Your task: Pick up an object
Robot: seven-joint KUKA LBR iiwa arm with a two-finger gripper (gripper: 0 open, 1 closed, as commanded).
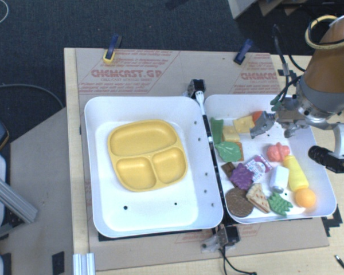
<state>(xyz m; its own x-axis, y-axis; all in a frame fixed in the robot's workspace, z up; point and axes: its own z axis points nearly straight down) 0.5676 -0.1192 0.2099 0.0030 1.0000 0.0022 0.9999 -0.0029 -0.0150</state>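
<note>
gripper (277,126) hangs over right bin's (328,196) far end, fingers spread, nothing in them | toy food pile (258,179) sits just below-left of it | yellow tray (147,153) in left bin (97,153)

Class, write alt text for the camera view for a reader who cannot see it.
A robot gripper hovers over the right bin, which holds a jumble of toy food. The left bin holds a yellow divided plate.
</note>
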